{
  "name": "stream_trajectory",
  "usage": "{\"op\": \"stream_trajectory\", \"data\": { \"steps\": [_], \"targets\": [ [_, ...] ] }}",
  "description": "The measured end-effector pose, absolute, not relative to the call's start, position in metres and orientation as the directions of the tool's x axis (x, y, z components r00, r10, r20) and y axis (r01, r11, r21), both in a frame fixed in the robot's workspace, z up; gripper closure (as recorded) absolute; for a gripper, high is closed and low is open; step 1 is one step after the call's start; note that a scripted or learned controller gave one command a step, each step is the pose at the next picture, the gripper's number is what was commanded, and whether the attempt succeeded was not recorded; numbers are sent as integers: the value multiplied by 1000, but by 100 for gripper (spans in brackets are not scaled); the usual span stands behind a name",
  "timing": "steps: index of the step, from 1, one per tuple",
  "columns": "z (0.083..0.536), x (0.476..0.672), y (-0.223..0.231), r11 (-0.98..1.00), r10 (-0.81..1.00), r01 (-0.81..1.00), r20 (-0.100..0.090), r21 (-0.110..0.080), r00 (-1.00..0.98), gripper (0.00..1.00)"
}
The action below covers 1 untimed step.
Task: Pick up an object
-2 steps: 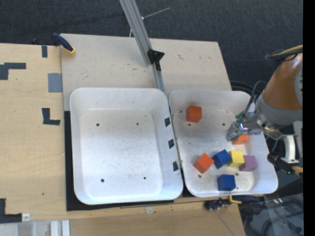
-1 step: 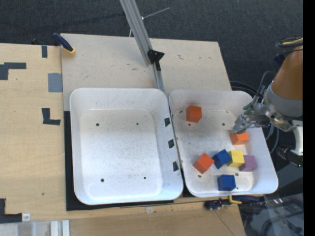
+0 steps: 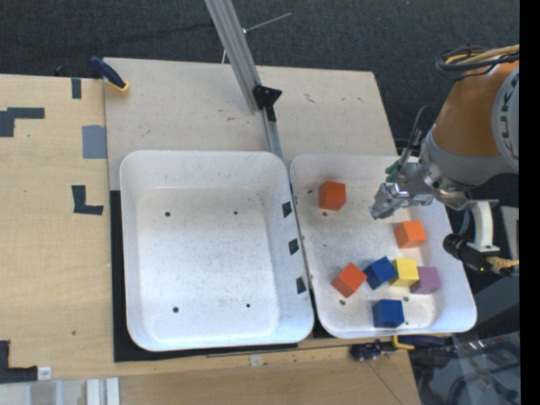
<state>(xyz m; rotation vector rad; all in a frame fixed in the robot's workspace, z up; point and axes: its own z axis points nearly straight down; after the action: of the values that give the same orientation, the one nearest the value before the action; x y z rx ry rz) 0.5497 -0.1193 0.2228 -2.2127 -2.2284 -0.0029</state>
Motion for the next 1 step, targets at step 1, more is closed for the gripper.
{"op": "stream_trajectory", "data": {
  "steps": [1],
  "targets": [
    [231, 565, -73, 7, 1000, 1000, 2, 0, -7, 100]
  ]
}}
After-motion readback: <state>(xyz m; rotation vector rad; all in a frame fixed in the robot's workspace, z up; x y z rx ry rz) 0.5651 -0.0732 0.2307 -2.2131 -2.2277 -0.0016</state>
